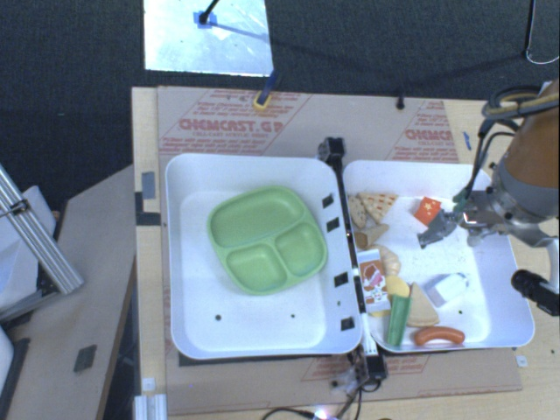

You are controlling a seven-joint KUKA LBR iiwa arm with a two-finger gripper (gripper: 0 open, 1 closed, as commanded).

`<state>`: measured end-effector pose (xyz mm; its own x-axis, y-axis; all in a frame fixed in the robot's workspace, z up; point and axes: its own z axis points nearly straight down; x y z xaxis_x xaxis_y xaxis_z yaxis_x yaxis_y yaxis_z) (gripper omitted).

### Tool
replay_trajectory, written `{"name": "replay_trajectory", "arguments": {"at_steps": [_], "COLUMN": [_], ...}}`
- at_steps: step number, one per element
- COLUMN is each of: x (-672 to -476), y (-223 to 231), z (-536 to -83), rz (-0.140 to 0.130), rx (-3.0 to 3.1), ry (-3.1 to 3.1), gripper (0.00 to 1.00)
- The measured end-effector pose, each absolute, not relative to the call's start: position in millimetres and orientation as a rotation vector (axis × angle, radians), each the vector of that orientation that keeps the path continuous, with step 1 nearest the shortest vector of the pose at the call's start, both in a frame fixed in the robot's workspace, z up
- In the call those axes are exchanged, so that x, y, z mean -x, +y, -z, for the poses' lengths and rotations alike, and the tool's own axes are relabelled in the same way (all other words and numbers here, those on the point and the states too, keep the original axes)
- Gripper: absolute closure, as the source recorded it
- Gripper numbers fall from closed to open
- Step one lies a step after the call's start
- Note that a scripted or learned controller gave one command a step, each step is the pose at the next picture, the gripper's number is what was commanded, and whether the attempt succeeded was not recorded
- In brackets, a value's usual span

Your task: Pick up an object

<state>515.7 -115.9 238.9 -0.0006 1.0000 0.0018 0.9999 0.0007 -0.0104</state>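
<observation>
Hovering above the glossy white right bin [516,318], metallic pincer [430,234], grip state unreadable.

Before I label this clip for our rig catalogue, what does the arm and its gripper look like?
The arm is grey with a broad orange band above the wrist. Dark and pale cables loop beside it near the top. The gripper is dark grey metal, slim and pointed, mounted on a lighter grey wrist block.
</observation>
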Motion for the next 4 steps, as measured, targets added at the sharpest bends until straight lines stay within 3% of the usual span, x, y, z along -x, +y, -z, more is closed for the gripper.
{"name": "replay_trajectory", "arguments": {"at_steps": [1,4], "x": [-518.1,-505.8], "y": [-115.7,-107.5], "z": [-244.6,-105.5], "rz": [0.002,-0.002], "rx": [2.218,2.221], "ry": [-2.226,-2.221], "gripper": [0.0,0.0]}}
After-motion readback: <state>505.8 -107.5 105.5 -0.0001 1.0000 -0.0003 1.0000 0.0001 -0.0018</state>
